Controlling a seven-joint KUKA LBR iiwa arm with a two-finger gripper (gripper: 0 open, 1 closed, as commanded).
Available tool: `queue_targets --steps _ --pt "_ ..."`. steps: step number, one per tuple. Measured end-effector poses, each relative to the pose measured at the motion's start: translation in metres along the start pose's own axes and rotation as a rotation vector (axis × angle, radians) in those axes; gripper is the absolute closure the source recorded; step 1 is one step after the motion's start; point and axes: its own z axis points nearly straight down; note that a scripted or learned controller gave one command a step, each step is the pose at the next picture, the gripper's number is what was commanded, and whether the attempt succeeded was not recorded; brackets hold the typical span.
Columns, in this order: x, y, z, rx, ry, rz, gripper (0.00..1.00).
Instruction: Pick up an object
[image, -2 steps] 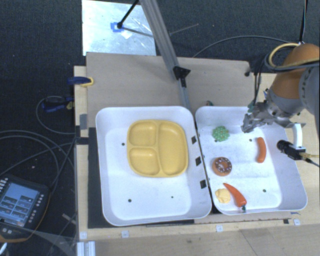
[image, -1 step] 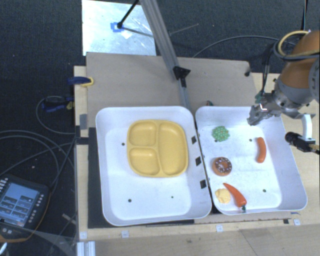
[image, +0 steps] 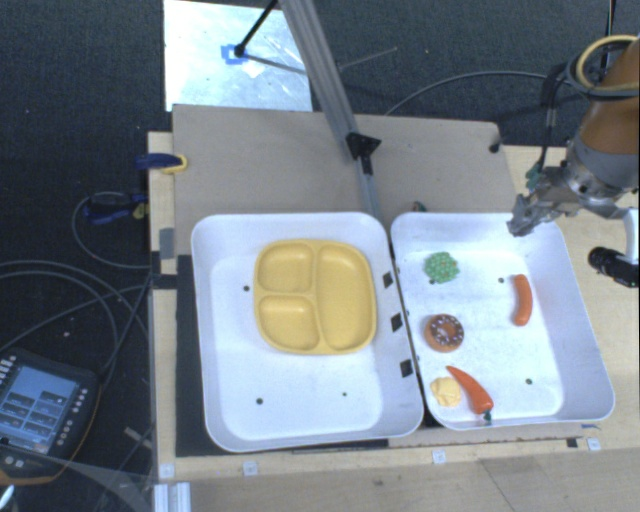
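Inside left bin (image: 230, 400): glossy yellow three-compartment tray (image: 315, 297).

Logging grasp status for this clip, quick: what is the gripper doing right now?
Gripper: above the right bin's far edge, nothing seen between its fingers; open or closed cannot be told.

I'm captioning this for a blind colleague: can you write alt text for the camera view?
A robot claw hovers over the right bin's top edge, above a sausage, broccoli, donut and red chili. The left bin holds a yellow divided plate.
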Motion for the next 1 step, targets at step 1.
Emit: queue_targets --steps 1 --pt "-0.0002 0.0037 -0.0443 0.000 0.000 -0.001 1.00"
